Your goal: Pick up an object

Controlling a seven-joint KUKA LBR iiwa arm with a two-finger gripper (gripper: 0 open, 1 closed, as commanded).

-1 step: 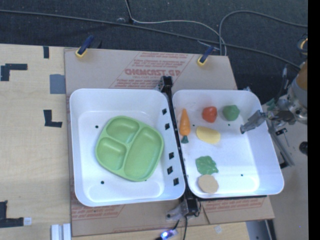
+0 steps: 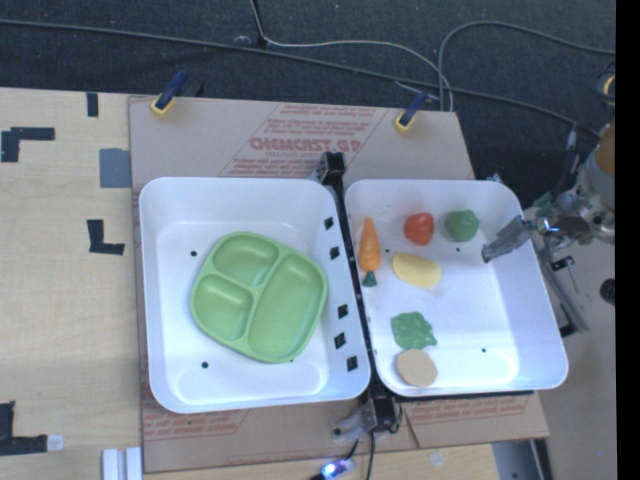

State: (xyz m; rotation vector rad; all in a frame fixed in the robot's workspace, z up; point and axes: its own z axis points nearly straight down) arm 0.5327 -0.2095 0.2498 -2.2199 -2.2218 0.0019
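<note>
Camera view: the gripper (image 2: 500, 245) hangs over the right bin's (image 2: 520, 363) right edge, holding nothing; whether it is open I cannot tell. In that bin lie a carrot (image 2: 369, 245), tomato (image 2: 419, 228), green ball (image 2: 461, 225), yellow piece (image 2: 416, 269), green leaf (image 2: 412, 329) and tan disc (image 2: 416, 368). A green tray (image 2: 260, 296) fills the left bin (image 2: 165, 268).

Right bin (image 2: 520, 363) holds carrot (image 2: 369, 245), tomato (image 2: 419, 228), green ball (image 2: 461, 225), lemon (image 2: 416, 269), lettuce (image 2: 412, 329), cookie (image 2: 416, 368).
</note>
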